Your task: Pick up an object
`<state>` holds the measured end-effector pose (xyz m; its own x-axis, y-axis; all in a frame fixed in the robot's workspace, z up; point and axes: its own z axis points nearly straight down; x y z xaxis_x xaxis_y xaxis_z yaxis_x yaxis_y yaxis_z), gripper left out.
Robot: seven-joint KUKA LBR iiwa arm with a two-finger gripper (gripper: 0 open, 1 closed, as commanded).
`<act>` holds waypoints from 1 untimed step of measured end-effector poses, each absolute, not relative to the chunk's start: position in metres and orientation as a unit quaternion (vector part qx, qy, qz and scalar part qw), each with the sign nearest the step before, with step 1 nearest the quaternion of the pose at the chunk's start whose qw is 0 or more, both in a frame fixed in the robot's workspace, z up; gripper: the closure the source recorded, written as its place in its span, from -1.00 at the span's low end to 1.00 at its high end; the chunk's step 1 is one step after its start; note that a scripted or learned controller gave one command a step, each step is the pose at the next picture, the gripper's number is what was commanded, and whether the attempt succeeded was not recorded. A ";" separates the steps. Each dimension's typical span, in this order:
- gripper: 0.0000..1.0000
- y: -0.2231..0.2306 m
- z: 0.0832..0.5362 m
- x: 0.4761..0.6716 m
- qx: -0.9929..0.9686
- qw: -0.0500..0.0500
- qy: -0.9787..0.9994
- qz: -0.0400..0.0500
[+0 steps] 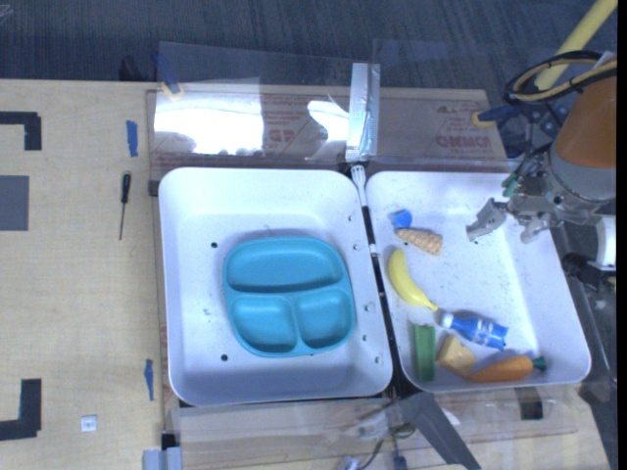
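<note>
Worktop (69,292): pale wood, carrying two white bins side by side.
Carrot (502,368): lying at the near edge of the right bin (549,302), beside a tan wedge (456,352) and a green block (423,351); all untouched.
Bottle (474,328): blue and white, resting on its side just behind the wedge.
Banana (407,280): lying along the right bin's left side, well apart from the hand.
Cone (419,240): tan, lying next to a small blue piece (400,219) at the far left of the right bin.
Left bin (196,223): holding a blue divided tray (288,294).
Hand (509,221): hovering over the far right part of the right bin, fingers spread and gripping nothing.
Progress: nothing is being lifted; choosing an item, descending, closing and raising all appear left to do.
</note>
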<state>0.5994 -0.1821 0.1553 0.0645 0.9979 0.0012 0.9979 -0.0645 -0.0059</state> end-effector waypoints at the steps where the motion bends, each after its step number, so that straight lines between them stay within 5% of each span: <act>1: -1.00 -0.131 0.144 0.656 -0.722 0.001 -0.692 -0.001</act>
<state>0.6558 -0.1314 0.1443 0.0425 0.9991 0.0020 0.9991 -0.0425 0.0004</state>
